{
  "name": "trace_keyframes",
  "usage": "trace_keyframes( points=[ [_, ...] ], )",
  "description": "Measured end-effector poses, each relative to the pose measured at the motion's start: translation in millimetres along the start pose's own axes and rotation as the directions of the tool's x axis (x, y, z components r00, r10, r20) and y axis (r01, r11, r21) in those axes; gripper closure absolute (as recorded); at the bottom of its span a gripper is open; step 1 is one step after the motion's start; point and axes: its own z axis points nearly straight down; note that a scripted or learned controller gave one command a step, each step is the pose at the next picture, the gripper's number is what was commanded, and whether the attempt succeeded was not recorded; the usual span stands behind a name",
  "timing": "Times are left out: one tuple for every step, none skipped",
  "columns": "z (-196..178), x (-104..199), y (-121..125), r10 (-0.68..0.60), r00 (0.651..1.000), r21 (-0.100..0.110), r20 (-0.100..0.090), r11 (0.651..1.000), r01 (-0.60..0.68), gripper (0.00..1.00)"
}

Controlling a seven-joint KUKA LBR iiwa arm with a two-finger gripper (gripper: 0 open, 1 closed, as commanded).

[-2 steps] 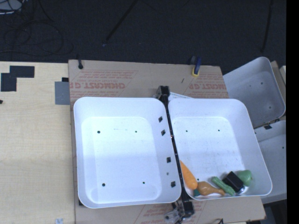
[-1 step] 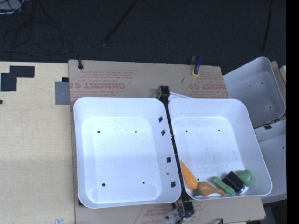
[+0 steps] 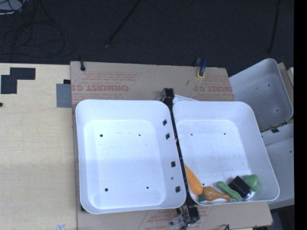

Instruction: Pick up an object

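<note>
Since every toy sits down in the right bin (image 3: 249,128), the picking job looks like it has not started yet. An orange carrot (image 3: 193,180) lies at about seven o'clock in that bin, right by the wall between the two bins. Next to it, along the six o'clock edge, sit a tan lump (image 3: 211,192), a long green thing (image 3: 228,190), a black block (image 3: 240,186) and a round green toy (image 3: 252,180), all bunched close together. The left bin (image 3: 86,128) is white, with small dark dots. Both bins rest on brown cardboard (image 3: 120,83) on the table (image 3: 33,143). All the lifting is left to do: one toy must be grabbed and raised. I cannot tell how the fingers are set.
</note>
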Motion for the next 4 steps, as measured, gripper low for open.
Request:
trace_keyframes(
  points=[
    [-88, -1, -1, -0.003, 1.000, -0.011, 0.004, 1.000, 0.003, 1.00],
    [-60, 0, -1, -0.001, 1.000, 0.001, 0.000, 1.000, 0.001, 1.00],
    [-23, 0, 0, -0.001, 1.000, 0.002, -0.001, 1.000, 0.001, 1.00],
    [-87, -1, -1, -0.003, 1.000, -0.008, 0.003, 1.000, 0.003, 1.00]
  ],
)
